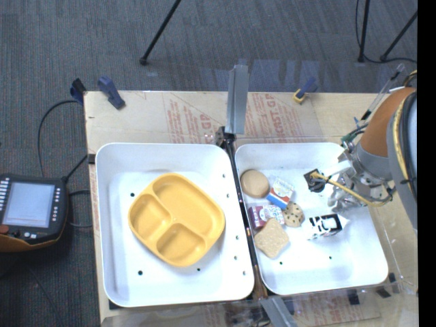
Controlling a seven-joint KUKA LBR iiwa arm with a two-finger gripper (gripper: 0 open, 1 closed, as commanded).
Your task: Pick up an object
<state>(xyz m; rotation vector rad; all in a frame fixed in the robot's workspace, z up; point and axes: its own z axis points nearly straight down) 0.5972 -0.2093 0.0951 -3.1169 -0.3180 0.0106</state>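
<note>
Right bin [354, 261]: six loose items, all resting on the bin floor.
- A round tan bun [255, 182] lies at the far left, close to the wall shared with the left bin.
- A small white, blue and red packet [280, 194] lies just right of the bun.
- A dark maroon packet [261, 216] lies nearer than the bun and is partly overlapped by its neighbours.
- A chocolate-chip cookie [293, 214] sits to the right of the maroon packet, touching or nearly touching the small packet.
- A slice of toast [272, 238] is the nearest item of this cluster and abuts the maroon packet.
- A black-and-white carton [325, 225] lies on its side, apart from the cluster and toward the right of the bin.

Claw [339, 197]: it is over the right half of the right bin, just beyond the carton on its far-right side. No item can be seen in its grip. Whether it is open or closed cannot be told from this view. The arm [376, 157] enters from the right, and its orange band is above the wrist.

Left bin [107, 216]: it holds one yellow sectioned tray [176, 218], lying flat near the middle and turned at an angle to the bin walls.

Bench [170, 114]: the brown surface carries both bins side by side. A blue clamp [110, 92] is at its far-left edge.

Floor: a teach pendant [28, 210] lies to the left of the bench.
</note>
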